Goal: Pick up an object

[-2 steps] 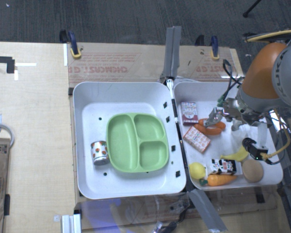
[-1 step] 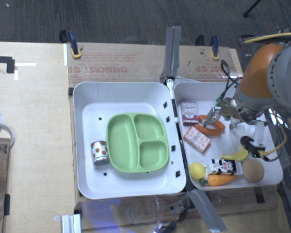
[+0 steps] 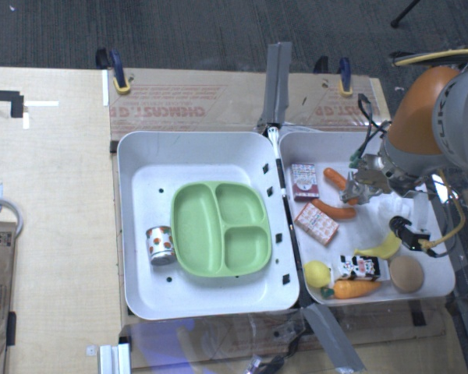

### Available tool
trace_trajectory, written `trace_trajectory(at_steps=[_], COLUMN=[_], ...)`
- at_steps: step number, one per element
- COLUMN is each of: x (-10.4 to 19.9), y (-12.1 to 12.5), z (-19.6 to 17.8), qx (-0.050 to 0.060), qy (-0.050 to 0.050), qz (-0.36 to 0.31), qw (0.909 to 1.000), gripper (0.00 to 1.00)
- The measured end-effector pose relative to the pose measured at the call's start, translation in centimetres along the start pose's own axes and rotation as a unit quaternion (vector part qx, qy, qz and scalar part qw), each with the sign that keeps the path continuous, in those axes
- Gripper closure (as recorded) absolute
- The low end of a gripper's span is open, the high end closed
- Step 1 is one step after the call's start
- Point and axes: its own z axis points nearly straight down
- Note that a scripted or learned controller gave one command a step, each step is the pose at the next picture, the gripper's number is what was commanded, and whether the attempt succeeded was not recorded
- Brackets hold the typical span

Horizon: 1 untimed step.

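Observation:
My gripper hangs low over the right bin, in its upper middle part. An orange carrot lies just to its left, and a second carrot lies just below and to its left. Around them sit a maroon box and a patterned box. Along the bin's front lie a lemon, a third carrot, a small black-and-white carton, a banana and a brown ball. I cannot see anything held.
The left bin holds a green divided plate and a small spotted can at the plate's left. A grey divider bar runs between the bins at the back. A black cable trails from the wrist over the right bin.

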Motion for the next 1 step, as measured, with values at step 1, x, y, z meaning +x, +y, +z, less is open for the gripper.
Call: trace_trajectory(at_steps=[1], x=[7.16], y=[-0.39], z=[-9.12], qx=[0.0], qy=[0.0], qz=[0.043], qw=[0.9991], gripper=[1.0])
